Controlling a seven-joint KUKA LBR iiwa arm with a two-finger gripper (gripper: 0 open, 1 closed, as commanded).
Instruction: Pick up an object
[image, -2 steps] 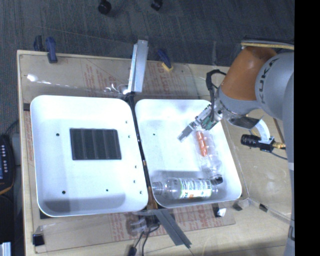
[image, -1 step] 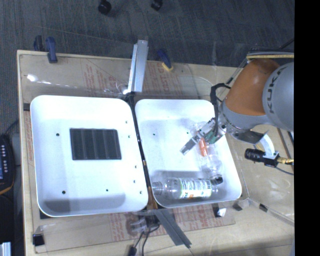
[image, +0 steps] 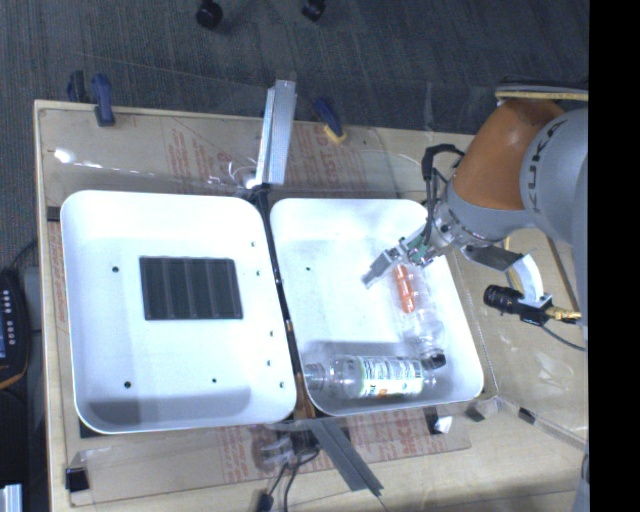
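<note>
My gripper (image: 398, 262) hangs over the upper right part of the right bin (image: 330, 225). Just below it lies a small clear bottle with an orange label (image: 404, 288); its body runs down and to the right, ending in a dark cap near the bin's right wall. The gripper's tip sits right at the orange end of this bottle, touching it or nearly so. A bigger clear bottle with a green and white label (image: 375, 376) lies on its side along the front wall of the same bin.
The left bin (image: 100, 230) holds a flat dark ribbed rectangle (image: 190, 288). A metal bar (image: 275, 130) stands behind the seam between the bins. A black cable and a connector (image: 515, 300) hang off the arm to the right of the bin.
</note>
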